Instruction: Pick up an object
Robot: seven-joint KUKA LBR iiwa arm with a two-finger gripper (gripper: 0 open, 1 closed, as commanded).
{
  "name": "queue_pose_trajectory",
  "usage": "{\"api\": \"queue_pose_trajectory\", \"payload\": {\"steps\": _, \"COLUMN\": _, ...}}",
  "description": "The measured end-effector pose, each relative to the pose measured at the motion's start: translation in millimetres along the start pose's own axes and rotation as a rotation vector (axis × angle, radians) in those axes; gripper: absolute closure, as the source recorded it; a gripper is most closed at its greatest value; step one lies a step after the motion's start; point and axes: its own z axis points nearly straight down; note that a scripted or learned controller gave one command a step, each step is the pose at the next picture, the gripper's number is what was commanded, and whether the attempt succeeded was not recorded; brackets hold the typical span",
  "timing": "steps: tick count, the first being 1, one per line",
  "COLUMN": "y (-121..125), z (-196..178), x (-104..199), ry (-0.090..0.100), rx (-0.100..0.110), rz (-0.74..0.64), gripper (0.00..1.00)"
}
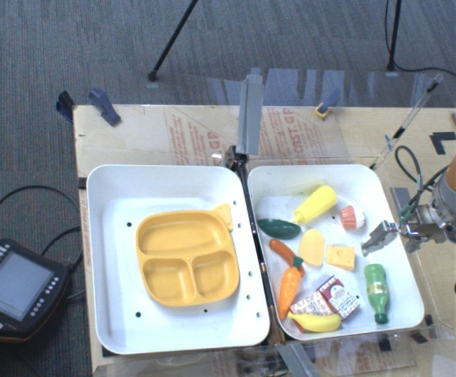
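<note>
From the camera view, the gripper (380, 237) reaches in from the right and hangs over the right bin (269, 181) near its right wall; whether it is spread or pressed together cannot be told, and nothing is seen pinched in it. Just below it stands a green bottle (376, 289). A cheese wedge (340, 257) lies to its left, a small pink cup (351, 217) above that, and a yellow bottle (315, 203) further left. A carrot (288, 287), banana (317, 321) and carton (332, 297) sit near the front. The left bin (102, 210) holds a yellow divided tray (187, 257).
</note>
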Motion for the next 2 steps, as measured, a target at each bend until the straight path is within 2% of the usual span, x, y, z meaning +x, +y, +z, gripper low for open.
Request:
{"api": "queue_pose_trajectory", "payload": {"steps": 1, "y": 69, "z": 121, "x": -24, "ry": 0.003, "rx": 0.011, "rz": -0.013, "gripper": 0.0}}
{"api": "queue_pose_trajectory", "payload": {"steps": 2, "y": 32, "z": 151, "x": 26, "ry": 0.001, "rx": 0.004, "rz": 0.054, "gripper": 0.0}}
